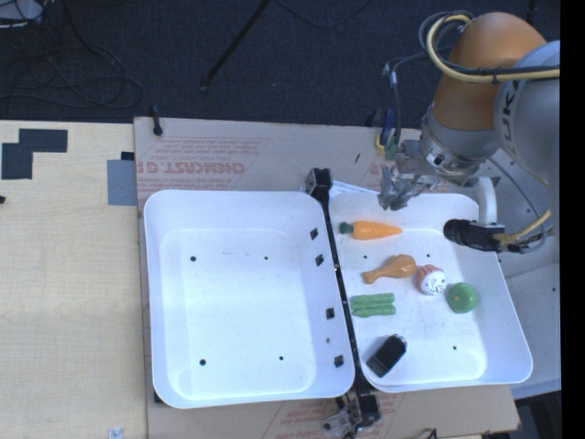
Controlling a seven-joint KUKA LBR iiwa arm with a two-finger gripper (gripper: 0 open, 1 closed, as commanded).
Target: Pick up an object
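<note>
In the right bin (512, 359), from its left edge: a flat black block (386, 355) near the front, ridged green beans (373, 305), a smooth carrot (369, 230) lying crosswise, tip right, a tan drumstick (389, 269), a ball (430, 280), a lime (462, 297). The gripper (396, 194) hangs over the back edge; its grip can't be judged.

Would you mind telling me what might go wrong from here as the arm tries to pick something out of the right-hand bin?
The end effector hangs over the right bin's far rim, so a straight descent may strike it. The carrot, the nearest item, is tapered and might slip. The drumstick and small ball lie close together, so a grasp there may nudge both.
</note>
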